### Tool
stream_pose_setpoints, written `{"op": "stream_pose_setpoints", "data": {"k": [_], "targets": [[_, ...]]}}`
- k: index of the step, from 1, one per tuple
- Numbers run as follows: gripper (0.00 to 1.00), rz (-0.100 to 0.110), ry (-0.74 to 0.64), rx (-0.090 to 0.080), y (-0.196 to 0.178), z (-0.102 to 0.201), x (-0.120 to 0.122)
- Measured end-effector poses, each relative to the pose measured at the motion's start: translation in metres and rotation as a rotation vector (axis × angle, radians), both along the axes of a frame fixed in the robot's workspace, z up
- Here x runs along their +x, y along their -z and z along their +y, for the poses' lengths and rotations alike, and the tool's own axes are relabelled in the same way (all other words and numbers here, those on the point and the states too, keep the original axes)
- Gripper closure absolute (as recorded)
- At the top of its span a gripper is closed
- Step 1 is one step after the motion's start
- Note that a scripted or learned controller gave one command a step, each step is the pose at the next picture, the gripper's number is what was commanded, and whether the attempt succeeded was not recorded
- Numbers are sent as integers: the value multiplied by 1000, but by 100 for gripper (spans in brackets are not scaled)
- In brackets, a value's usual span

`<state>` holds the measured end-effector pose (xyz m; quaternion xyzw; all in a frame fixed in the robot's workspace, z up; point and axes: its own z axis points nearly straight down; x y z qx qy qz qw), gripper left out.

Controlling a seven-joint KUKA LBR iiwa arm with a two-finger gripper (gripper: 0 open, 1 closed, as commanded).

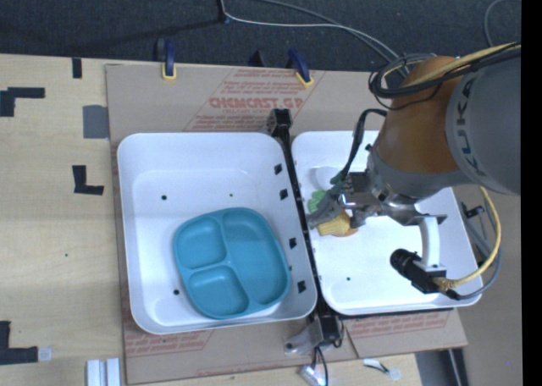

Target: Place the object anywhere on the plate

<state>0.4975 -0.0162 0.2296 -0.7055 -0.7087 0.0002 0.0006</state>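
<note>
A teal divided plate (230, 262) lies in the left white bin (152, 164), toward its front. In the right bin (373, 287), close to the divider, sit a small green object (318, 201) and a tan-yellow object (335, 226). My gripper (345, 206) hangs low over these two, right beside or touching them, and the wrist hides part of both. Whether either object is in its grip cannot be told from this slant.
The grey arm with its orange band (423, 135) covers the back right of the right bin. A black fitting with a yellow cable (417, 269) hangs over that bin's front right. A black divider strip (296, 215) runs between the bins.
</note>
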Motion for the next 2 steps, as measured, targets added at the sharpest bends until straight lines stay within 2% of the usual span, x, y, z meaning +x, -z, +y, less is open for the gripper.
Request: {"op": "stream_pose_setpoints", "data": {"k": [1,2], "targets": [[100,-1,-1,0,-7,51,-8],[100,1,0,-1,10,103,-6]]}}
